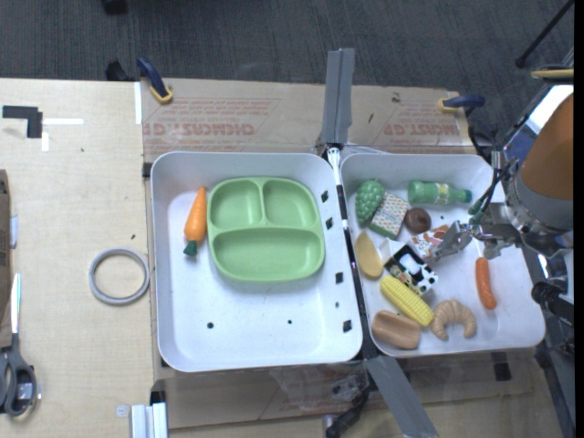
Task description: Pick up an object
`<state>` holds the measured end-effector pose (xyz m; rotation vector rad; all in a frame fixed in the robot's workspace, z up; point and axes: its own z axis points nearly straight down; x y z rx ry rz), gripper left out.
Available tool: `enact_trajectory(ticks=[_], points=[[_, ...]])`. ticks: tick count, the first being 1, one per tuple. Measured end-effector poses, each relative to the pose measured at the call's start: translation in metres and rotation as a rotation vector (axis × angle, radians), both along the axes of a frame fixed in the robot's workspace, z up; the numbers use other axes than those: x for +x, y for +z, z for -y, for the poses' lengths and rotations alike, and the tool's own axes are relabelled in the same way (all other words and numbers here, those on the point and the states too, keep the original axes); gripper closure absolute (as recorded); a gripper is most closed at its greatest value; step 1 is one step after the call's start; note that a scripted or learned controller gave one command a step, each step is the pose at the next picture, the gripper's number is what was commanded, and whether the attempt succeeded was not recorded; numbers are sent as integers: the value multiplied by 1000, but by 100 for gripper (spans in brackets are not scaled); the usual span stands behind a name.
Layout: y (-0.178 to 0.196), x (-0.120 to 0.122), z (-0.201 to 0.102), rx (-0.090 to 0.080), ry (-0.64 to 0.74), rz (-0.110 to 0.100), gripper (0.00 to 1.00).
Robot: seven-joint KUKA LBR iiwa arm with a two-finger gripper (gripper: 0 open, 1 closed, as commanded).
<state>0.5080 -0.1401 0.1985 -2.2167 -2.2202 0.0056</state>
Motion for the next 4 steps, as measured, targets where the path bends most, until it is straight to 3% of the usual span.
enact_trajectory(ticks=[1,2,3,4], points=[[-75,-31,-27,2,260,0,0],[-109,8,-27,1,285,3,0],[-109,-17,-28,2,187,1,0],[-101,-16,-28,4,185,0,100]])
